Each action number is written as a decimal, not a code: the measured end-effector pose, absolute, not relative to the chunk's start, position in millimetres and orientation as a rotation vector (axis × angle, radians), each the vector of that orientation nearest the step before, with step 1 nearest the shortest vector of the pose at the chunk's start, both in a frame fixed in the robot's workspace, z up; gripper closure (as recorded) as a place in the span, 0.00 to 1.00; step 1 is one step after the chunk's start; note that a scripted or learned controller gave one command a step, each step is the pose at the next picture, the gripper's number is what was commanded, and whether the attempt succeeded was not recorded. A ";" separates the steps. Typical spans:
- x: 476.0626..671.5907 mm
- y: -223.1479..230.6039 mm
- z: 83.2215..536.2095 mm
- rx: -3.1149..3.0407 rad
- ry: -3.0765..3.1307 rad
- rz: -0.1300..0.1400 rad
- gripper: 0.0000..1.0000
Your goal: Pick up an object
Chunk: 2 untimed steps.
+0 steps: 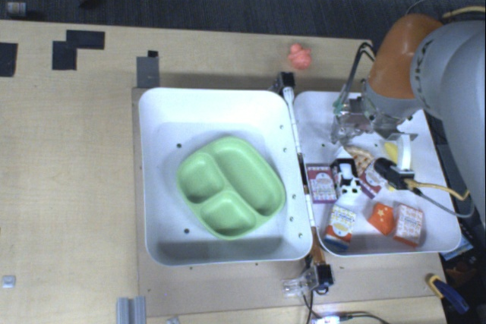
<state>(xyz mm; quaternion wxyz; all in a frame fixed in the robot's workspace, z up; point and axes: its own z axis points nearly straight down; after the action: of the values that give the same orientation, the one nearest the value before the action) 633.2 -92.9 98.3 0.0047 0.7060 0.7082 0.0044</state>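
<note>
Clutter (357, 205) fills the right bin's (315, 114) near end, leaving room behind, where the pincer (351, 121) hangs; its grip state cannot be told.

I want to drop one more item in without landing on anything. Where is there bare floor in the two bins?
The left bin has bare floor all round the green divided plate, widest along its far wall and left side. In the right bin, the far-left corner beside the gripper is bare. Its near half is crowded with small packets and boxes.
</note>
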 end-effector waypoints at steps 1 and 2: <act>633.1 -92.9 98.1 2.211 2.219 0.013 0.00; 634.5 -92.0 109.4 2.208 2.218 0.019 1.00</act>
<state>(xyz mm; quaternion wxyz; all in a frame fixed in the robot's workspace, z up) 634.5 -92.0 109.4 0.0060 0.7054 0.7088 0.0060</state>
